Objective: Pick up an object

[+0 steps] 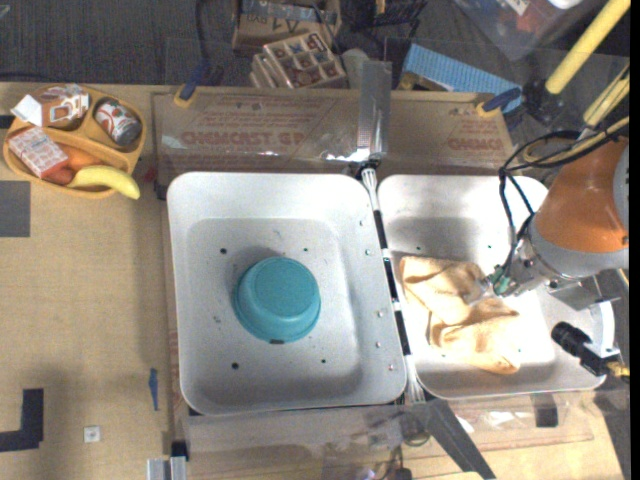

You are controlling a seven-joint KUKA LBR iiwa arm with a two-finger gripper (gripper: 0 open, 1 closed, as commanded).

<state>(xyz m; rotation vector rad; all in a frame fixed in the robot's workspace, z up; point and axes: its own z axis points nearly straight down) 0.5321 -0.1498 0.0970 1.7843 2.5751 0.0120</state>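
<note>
Worktop [80, 298]: brown surface, carries two shallow white bins side by side.

Left bin [200, 218]: holds one teal bowl [278, 298], upside down, a little left of and below the bin's centre, well apart from every wall.

Right bin [440, 208]: holds a crumpled tan cloth [455, 303], lying across the lower middle of the floor. One lobe of the cloth reaches toward the wall shared with the left bin; another spreads down toward the near wall.

Arm [585, 218]: enters from the right, grey with an orange band, hanging over the right side of the right bin. Black cables loop above it.

Pincer [500, 281]: low over the right bin, its tip at the upper right edge of the cloth, apparently touching or just above the fabric. Whether the fingers are apart or closed cannot be told from this angle; no cloth is seen lifted between them. The cloth lies flat on the bin floor.

Yellow tray [20, 158]: upper left corner of the worktop, well apart from the bins. It carries a banana [105, 179] at its lower edge, small boxes and a can.

Cardboard panel [260, 133]: stands behind both bins, printed lettering on it.
</note>
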